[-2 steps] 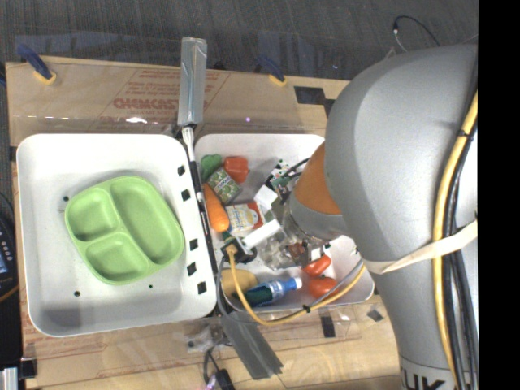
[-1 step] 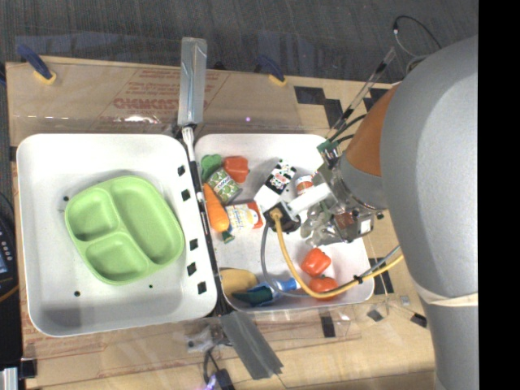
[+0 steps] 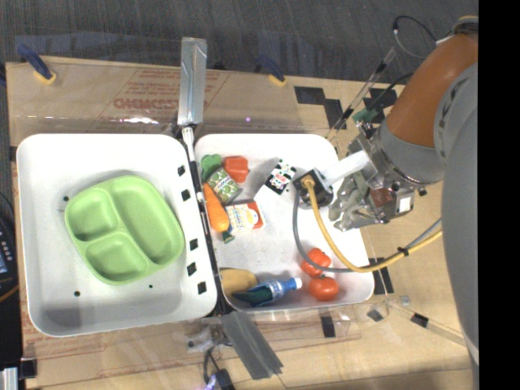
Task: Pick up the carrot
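Note:
The carrot (image 3: 215, 209) is a short orange piece lying lengthwise in the right bin (image 3: 272, 146), close to its left wall and beside a white and orange carton (image 3: 244, 216). My gripper (image 3: 343, 213) hangs over the right side of that bin, well to the right of the carrot and apart from it. Nothing shows in its grasp. A yellow cable (image 3: 323, 236) loops below it.
The left bin (image 3: 41, 161) holds a green divided plate (image 3: 123, 227). Around the carrot are a green packet (image 3: 224, 187), a red piece (image 3: 236, 167) and a black-and-white item (image 3: 280, 177). Along the front wall lie a brown potato (image 3: 237, 279), a blue bottle (image 3: 274, 289) and two red pieces (image 3: 322, 287).

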### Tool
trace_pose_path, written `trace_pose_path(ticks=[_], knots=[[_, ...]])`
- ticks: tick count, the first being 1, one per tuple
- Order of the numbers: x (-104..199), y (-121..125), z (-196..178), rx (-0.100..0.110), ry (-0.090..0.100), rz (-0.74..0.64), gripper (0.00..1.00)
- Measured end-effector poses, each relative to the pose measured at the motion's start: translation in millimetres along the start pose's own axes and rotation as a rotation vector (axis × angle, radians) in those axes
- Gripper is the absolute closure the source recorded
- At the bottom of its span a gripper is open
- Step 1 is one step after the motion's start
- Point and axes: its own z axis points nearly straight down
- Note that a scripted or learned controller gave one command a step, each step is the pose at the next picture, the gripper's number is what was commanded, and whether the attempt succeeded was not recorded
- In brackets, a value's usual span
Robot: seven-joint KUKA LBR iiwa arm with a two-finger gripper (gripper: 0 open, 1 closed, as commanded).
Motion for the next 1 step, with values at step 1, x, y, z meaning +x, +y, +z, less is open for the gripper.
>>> trace_pose_path(ticks=[1], knots=[[-0.2,-0.1,0.6,0.001,-0.002,0.000,0.00]])
